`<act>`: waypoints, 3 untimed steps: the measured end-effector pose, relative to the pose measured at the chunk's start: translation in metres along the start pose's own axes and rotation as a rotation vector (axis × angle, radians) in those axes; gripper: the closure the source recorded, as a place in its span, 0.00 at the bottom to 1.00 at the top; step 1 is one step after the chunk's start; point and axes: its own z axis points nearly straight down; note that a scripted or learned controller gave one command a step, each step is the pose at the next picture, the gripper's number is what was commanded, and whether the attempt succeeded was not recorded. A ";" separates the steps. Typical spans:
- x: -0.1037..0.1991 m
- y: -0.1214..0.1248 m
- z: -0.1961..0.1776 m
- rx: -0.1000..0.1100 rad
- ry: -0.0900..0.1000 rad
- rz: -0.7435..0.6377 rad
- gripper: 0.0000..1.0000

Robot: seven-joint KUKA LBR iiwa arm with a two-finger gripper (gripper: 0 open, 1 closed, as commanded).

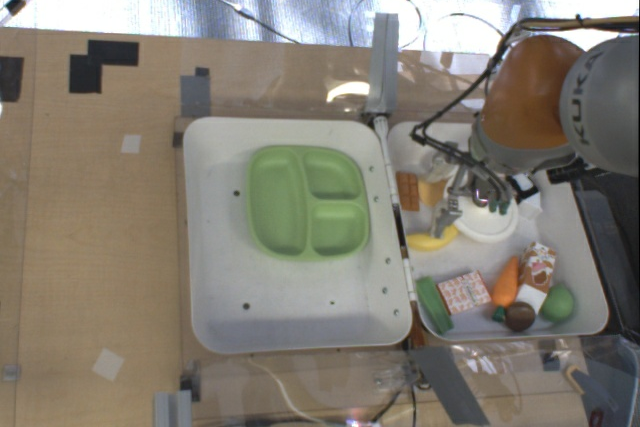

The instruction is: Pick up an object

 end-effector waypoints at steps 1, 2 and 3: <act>0.008 -0.024 0.001 -0.005 0.000 -0.012 0.00; 0.051 -0.012 0.001 -0.001 -0.003 -0.056 0.00; 0.106 -0.057 -0.001 0.000 -0.004 -0.048 0.00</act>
